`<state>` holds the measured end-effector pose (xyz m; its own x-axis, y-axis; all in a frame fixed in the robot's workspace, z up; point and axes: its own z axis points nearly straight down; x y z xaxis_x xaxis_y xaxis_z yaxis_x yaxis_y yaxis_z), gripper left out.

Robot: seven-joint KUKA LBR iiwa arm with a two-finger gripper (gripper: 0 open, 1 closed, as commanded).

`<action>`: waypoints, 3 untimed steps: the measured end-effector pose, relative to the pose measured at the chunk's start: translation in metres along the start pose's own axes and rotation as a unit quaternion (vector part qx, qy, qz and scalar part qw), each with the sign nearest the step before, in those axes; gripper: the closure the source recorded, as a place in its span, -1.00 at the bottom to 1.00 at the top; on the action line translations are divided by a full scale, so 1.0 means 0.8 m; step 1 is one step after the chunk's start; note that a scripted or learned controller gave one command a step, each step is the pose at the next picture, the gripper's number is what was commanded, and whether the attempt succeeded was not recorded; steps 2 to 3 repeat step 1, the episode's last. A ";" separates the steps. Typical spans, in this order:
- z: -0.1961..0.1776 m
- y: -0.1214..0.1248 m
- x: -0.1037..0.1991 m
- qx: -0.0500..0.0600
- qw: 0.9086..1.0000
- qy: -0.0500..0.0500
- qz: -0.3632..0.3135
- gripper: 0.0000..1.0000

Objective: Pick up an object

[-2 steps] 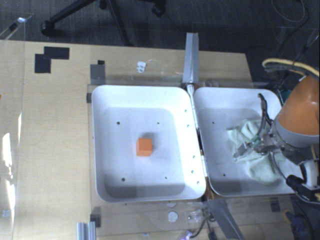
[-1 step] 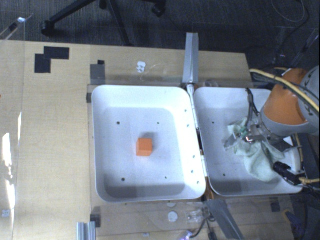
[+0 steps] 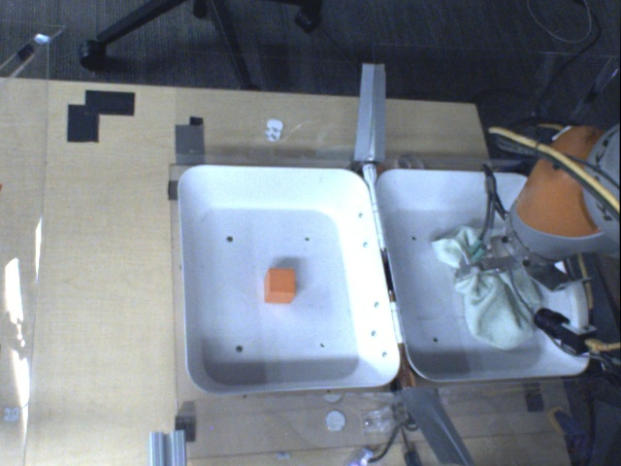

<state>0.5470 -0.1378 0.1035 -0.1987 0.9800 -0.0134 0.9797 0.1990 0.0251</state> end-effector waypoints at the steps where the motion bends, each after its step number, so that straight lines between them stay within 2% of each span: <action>1: -0.101 0.159 0.050 0.010 0.999 0.005 0.046 1.00; 3: -0.101 0.159 0.050 0.010 0.999 0.005 0.046 1.00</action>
